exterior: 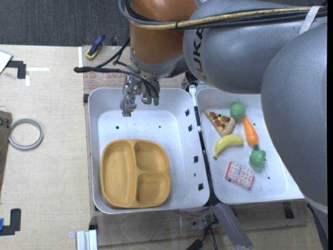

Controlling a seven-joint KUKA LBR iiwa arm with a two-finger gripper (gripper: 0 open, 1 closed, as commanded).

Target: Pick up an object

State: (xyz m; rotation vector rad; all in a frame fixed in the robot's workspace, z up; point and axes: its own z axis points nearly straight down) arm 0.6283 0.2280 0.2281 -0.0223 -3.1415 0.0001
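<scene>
My gripper (pixel 139 102) hangs over the far end of the left bin (pixel 177 124), above bare white floor, with its fingers apart and nothing between them. Nearer in that bin lies a yellow divided plate (pixel 136 172). The right bin (pixel 276 186) holds a pizza slice (pixel 219 121), a green ball (pixel 238 110), a carrot (pixel 251 132), a banana (pixel 228 145), a small green vegetable (pixel 257 158) and a pink-and-white packet (pixel 240 174). All of these lie well to the right of the gripper.
The arm's big grey body (pixel 291 77) covers the upper right and overhangs the right bin's far side. On the wooden bench at left lies a roll of tape (pixel 24 133). A blue-and-yellow tool (pixel 95 47) lies behind the left bin.
</scene>
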